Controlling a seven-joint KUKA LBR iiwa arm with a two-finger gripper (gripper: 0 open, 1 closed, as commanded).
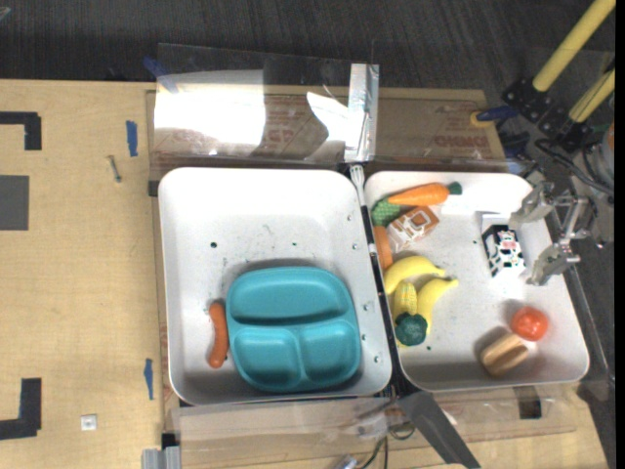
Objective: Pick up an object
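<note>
Gripper [550,231] at right bin's [576,360] right edge, fingers spread, grasping nothing; black-and-white toy [503,250] lies just beside it.

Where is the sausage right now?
The sausage lies in the left bin, near its lower-left corner, right against the left edge of the teal tray.

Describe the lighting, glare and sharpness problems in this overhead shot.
Camera view: strong glare washes out the clear sheet behind the left bin; bin floors are bright with soft shadows beside the teal tray; the image is slightly soft overall, with the pincer and the small black-and-white item near it hard to resolve; the yellow poles at top right look blurred.
</note>
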